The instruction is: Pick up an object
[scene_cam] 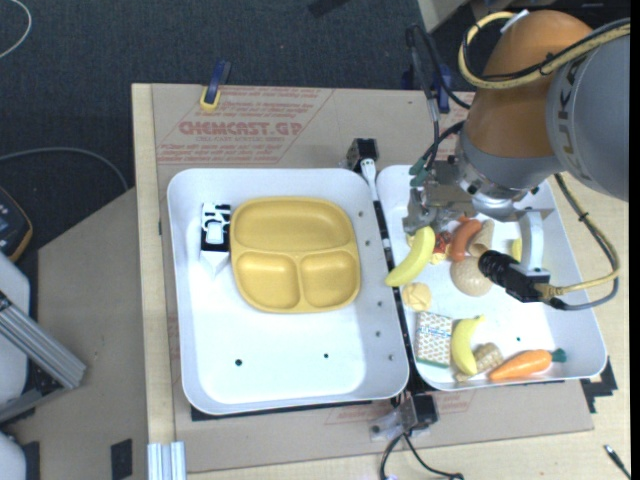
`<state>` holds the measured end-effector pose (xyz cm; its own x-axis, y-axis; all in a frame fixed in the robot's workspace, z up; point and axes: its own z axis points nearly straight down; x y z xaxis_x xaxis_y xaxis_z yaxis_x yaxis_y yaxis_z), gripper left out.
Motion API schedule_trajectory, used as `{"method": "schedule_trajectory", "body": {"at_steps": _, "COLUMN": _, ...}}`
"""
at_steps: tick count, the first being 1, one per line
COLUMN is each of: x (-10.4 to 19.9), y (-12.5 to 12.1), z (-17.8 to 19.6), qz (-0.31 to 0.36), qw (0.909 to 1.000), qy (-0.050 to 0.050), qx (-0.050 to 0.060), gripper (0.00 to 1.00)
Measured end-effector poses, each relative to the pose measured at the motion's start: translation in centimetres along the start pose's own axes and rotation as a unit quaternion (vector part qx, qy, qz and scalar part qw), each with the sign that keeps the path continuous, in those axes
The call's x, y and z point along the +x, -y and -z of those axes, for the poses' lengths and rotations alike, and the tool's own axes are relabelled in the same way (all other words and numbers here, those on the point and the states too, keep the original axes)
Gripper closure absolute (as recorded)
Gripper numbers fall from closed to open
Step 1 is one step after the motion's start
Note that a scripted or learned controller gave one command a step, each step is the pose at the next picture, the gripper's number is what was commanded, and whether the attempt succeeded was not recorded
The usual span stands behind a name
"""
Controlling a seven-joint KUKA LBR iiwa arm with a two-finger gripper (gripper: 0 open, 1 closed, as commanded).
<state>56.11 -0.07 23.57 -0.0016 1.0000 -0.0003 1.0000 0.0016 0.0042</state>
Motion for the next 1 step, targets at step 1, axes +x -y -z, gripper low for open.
{"method": "schedule_trajectory", "body": {"at_steps": 1, "x": 0.18, "y": -0.84, "z": -0.59, "qz": 0.0, "qw": 1.0, "qy": 0.001, "qx": 0.001, "gripper": 1.0}}
